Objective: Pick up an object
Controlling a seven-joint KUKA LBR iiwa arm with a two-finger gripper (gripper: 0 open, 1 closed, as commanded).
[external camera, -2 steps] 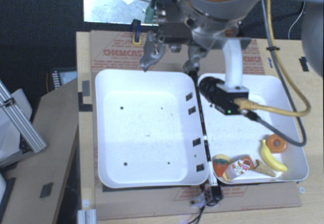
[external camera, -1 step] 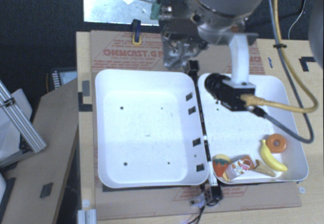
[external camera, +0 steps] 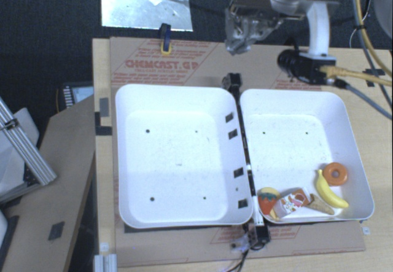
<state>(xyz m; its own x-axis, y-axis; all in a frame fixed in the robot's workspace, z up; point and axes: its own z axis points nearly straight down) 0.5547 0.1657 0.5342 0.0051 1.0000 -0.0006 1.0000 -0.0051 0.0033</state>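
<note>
A: Where do we stand in the pick?

B: The gripper (external camera: 241, 40) hangs high over the far edge of the tabletop (external camera: 184, 62), behind the seam between the two bins. It carries nothing that we can see, and we cannot tell whether it is spread or closed.

A: And the candidates?

B: All lie in the right bin (external camera: 295, 117), crowded into its near corner. A banana (external camera: 328, 192) curves beside an orange ring (external camera: 335, 173); a red and white packet (external camera: 291, 202) lies against a tomato-like fruit (external camera: 268, 198), with a brown piece (external camera: 322, 206) between packet and banana. The left bin (external camera: 172, 154) offers no target.

A: How do we do the step well?

B: We judge the ring or the banana the better choice, since each has some free space on its far side. We should descend upright, spread wide, and close across the banana's narrow width. The near wall and the touching neighbours are the risk: a descent too close to the rim may strike it.
</note>
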